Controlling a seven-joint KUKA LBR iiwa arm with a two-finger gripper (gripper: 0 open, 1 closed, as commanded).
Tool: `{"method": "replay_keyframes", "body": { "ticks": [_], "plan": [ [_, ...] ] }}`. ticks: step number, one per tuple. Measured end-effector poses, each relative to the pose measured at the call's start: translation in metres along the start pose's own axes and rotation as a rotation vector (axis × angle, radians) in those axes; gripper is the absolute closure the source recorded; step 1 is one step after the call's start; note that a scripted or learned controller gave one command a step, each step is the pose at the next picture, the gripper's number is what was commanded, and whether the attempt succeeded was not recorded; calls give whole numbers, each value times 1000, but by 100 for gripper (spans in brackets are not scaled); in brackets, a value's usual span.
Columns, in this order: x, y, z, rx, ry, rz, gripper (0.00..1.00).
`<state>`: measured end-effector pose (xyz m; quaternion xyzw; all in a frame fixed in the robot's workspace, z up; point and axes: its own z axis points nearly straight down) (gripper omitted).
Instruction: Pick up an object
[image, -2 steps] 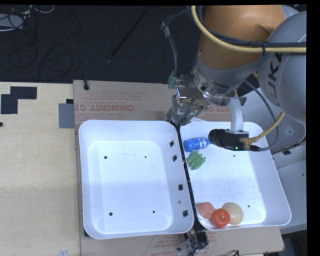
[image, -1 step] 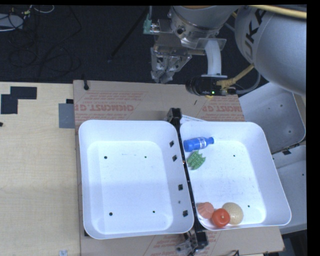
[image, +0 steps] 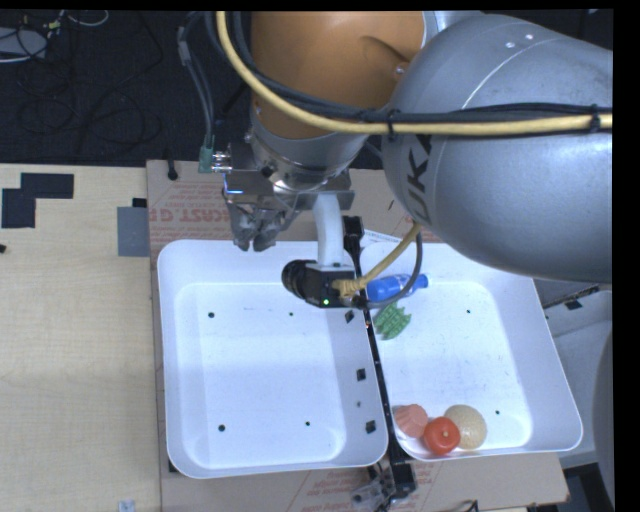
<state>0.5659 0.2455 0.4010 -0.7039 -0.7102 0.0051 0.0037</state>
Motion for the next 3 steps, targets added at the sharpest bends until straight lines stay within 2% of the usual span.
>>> {"method": "replay_keyframes", "body": {
  "ticks": [1, 2, 3],
  "plan": [
    [-3, 66, -146, -26, 5, 5, 100],
    [-2, -30, -100, -1, -1, 4, 100],
    [-2, -93, 96, 8, -8, 9, 100]
  ]
}}
